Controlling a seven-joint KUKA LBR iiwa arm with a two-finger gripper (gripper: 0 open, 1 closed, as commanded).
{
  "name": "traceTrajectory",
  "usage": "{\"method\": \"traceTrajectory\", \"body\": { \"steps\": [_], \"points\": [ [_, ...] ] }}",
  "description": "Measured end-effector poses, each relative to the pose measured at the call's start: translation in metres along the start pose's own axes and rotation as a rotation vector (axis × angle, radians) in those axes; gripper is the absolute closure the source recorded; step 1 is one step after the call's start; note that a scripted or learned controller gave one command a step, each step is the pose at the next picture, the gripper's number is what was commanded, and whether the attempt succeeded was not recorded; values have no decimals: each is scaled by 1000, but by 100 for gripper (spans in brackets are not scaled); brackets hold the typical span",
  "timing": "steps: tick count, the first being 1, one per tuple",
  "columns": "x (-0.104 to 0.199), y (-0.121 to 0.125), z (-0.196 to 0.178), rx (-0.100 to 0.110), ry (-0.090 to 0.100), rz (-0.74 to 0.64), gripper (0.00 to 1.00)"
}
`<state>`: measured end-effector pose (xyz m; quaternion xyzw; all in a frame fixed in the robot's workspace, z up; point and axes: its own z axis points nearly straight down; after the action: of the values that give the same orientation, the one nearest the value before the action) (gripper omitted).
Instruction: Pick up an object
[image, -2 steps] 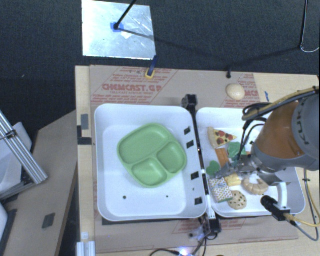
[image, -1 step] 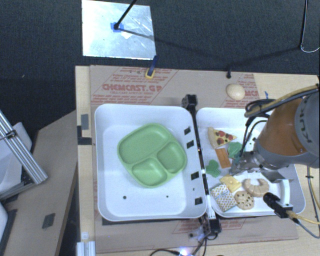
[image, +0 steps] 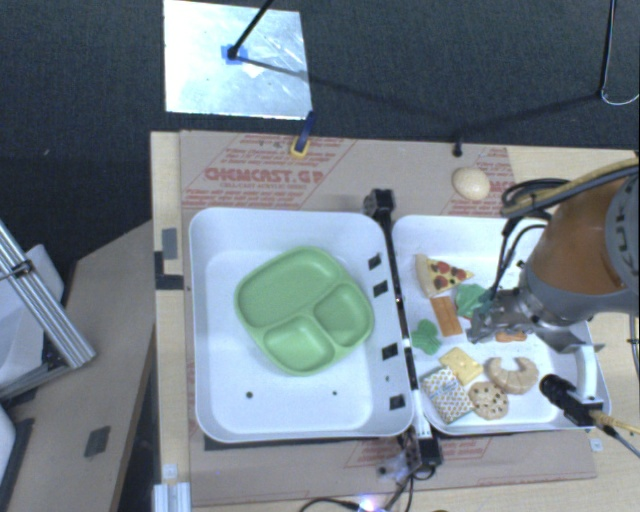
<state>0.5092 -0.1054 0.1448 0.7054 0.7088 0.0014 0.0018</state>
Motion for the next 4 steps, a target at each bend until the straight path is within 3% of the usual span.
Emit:
{"method": "traceTrajectory", "body": {
  "steps": [2,4],
  "points": [
    [-4,11,-82,-1,0,0,100],
    [85,68,-93,0,2,-5,100]
  ]
}}
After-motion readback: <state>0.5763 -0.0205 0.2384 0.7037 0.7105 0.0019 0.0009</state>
